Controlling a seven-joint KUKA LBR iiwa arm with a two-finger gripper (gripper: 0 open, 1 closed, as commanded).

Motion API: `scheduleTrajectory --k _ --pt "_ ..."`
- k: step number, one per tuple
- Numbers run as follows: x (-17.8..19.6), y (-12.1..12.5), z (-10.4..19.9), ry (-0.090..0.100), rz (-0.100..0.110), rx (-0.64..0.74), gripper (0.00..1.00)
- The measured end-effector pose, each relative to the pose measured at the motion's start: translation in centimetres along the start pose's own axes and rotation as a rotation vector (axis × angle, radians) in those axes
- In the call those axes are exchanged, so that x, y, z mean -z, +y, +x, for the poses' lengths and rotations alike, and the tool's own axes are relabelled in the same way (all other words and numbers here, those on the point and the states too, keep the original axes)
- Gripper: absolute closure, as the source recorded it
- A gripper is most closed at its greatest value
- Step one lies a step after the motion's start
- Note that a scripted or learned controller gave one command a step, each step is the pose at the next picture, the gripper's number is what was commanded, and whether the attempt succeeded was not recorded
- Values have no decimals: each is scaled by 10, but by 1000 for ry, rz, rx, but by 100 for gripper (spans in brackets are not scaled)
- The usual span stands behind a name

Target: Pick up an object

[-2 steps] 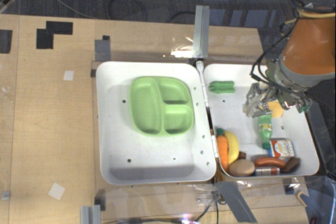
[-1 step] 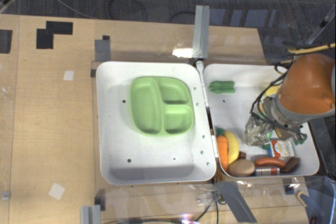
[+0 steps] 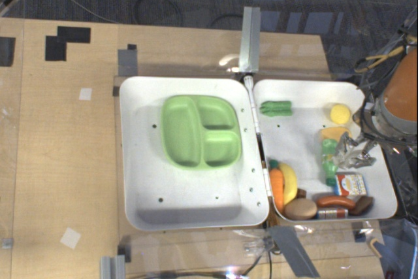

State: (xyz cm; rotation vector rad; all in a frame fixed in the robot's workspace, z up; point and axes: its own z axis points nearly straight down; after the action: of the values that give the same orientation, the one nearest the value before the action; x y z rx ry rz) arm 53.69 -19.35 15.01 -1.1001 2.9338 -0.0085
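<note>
The metal two-finger claw [image 3: 351, 155] sits low in the right shallow white bin [image 3: 307, 89], at the end of the grey arm with its orange band [image 3: 400, 96] entering from the right. Whether the claw is released or clenched cannot be told. Just left of it, touching or nearly so, stands a green bottle-like object [image 3: 328, 157], with a yellow wedge [image 3: 332, 134] above that and a round yellow ball [image 3: 339, 114] further up. Below the claw lies a small red, white and blue carton [image 3: 351, 185]. Along the bin's near edge lie a red sausage-like piece [image 3: 334, 202], a brown rounded loaf [image 3: 300, 208], a yellow banana [image 3: 289, 180] and an orange carrot [image 3: 277, 187]. A green oblong block [image 3: 275, 108] rests near the far left corner. The left white bin [image 3: 140, 206] holds a green divided plastic tray [image 3: 200, 131].
</note>
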Motion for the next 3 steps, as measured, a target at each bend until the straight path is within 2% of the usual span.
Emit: scheduleTrajectory --k 1,2,3 --pt "-1 1 -1 -1 -2 2 0" --pt "-60 50 -18 -5 5 20 0" --pt "-58 84 -40 -11 12 11 0"
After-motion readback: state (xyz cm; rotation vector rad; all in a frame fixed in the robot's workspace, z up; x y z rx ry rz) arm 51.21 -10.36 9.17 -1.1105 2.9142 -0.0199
